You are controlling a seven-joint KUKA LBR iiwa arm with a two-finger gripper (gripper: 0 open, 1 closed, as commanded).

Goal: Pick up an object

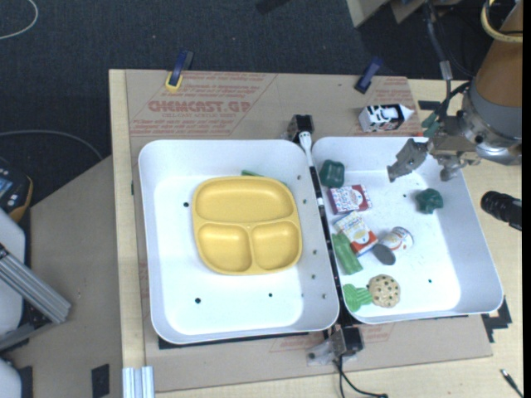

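Observation:
My gripper [429,166] hangs over the back of the right bin [465,255]. Its fingers [406,161] stand apart, so it is open with nothing between them. Just below it lies a small dark green piece [429,200]. Further left in the same bin are a dark green block [333,172], a red and white packet [348,197], a second packet [358,231], a long green piece [347,252], a small can [399,239], a grey piece [383,254], a cookie [384,290] and a green cactus-like toy [358,296].
The left bin [166,272] holds a yellow divided plate [247,224] with a green sliver [251,173] behind it. A black and white toy [386,117] sits on the board behind the right bin. Blue clamps [177,70] [368,75] grip the board's far edge.

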